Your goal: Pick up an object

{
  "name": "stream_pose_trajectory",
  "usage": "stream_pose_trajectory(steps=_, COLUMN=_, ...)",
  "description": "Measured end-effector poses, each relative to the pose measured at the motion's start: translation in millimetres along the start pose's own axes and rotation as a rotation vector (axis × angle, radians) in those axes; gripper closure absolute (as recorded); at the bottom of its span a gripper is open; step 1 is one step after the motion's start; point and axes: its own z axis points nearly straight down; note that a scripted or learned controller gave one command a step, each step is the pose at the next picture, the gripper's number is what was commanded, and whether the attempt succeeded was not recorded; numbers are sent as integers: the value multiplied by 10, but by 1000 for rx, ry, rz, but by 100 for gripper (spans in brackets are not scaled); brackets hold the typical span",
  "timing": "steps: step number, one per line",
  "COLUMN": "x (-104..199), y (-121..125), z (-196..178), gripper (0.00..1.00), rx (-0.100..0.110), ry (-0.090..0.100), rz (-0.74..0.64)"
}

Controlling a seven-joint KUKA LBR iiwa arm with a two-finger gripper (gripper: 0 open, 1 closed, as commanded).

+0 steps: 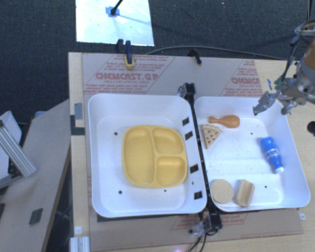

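A wooden bench (52,140), covered by a sheet (163,70) printed with red lettering, is set on dark carpet (31,30), on which a pale square panel (114,14) is laid beyond the bench's far edge.

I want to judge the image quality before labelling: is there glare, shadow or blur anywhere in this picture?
In the camera view, light is even and soft; the metal sheet at the top glares pale; the bins are bright white with faint shadows under the yellow plate and blue bottle; the claw at the right looks slightly blurred.
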Motion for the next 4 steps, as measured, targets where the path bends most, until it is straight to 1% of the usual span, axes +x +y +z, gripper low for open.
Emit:
stream_pose_trajectory(steps=1, x=4, y=24, z=-71, gripper=0, rx=-11, ry=-2, rz=-3)
stream_pose_trajectory(steps=2, x=4, y=1, z=346, gripper=0, rx=-9, ry=-2, rz=-1)
stream_pose_trajectory(steps=3, x=-69, y=64, z=903, gripper=0, rx=-7, ry=-2, rz=0)
stream_pose_trajectory(steps=4, x=-64, y=71, z=1419, gripper=0, rx=-9, ry=-2, rz=-1)
